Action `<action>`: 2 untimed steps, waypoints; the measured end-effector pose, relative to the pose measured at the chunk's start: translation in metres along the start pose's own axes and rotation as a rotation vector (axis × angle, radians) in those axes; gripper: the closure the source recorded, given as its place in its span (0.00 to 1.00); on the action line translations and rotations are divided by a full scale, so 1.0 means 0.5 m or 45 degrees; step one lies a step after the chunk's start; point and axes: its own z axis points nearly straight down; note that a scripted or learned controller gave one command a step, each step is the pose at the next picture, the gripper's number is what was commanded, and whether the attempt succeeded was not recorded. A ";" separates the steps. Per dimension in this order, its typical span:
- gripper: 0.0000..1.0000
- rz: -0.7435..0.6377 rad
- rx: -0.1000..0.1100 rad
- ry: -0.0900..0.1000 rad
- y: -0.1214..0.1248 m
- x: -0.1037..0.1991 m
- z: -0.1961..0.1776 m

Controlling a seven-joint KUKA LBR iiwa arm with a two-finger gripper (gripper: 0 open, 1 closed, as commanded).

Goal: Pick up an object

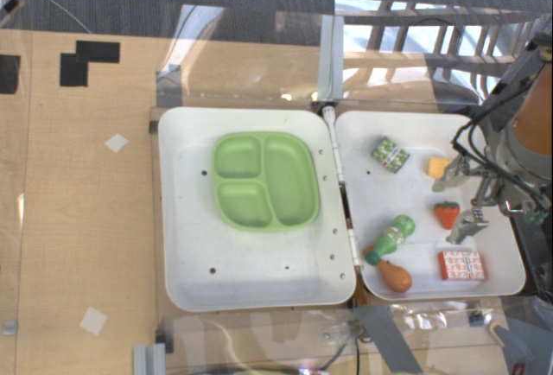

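A: Gripper (460, 202) over right bin (415, 130), at its right side; arm (529, 136) reaching in from right edge. Fingers apart, one tip up near yellow piece (439, 166), other lower down; nothing clamped between them.

B: Nearest object?

A: Small red item (446, 214), strawberry-like, lying in the gap between the two fingertips, on the bin floor. Contact with either finger not resolvable from this angle.

B: Rest of right bin?

A: Green-and-white patterned block (390, 154) toward upper left. Green bottle (390, 238) lying tilted at centre-left, dark cap end pointing lower left. Orange-brown rounded item (396, 276) just below it, near front wall. Red-and-white patterned box (460, 264) flat at lower right, just below lower fingertip.

B: Left bin?

A: Left bin (190, 278) holding a green divided plate (263, 181), three compartments, roughly centred, slightly toward back. Well apart from gripper.
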 end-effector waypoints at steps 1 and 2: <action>0.00 -0.067 0.002 -0.010 0.013 -0.003 0.255; 1.00 -0.077 0.006 -0.026 0.016 -0.012 0.228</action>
